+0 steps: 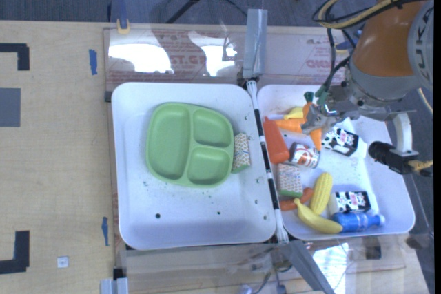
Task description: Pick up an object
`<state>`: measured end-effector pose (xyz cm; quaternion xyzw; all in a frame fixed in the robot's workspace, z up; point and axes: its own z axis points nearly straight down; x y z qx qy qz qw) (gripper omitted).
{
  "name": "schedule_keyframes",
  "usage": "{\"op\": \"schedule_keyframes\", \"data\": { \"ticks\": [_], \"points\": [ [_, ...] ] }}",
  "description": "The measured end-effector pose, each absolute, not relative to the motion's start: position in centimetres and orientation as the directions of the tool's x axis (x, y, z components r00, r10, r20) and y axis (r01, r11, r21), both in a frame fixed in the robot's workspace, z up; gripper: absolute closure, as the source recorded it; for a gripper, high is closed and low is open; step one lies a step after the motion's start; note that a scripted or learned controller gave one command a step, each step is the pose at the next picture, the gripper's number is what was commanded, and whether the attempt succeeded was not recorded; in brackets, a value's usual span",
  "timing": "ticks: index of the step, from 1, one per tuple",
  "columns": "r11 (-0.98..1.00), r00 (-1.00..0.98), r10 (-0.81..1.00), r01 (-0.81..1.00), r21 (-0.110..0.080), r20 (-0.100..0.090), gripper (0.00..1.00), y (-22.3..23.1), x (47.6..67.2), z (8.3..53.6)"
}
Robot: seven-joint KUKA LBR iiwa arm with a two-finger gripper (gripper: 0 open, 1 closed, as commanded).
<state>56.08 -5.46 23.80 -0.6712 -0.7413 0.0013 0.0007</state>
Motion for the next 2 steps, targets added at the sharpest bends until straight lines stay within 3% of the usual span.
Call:
{"op": "schedule_keyframes", "data": {
  "ticks": [1,2],
  "points": [
    [0.062,-0.062,0.998,0.998,-0.006,0.000,1.00,3.15,54.04,19.63],
    [0.065,-0.065,0.998,0.998,-0.008,-0.001,1.00,3.23,54.13,20.41]
  ]
}}
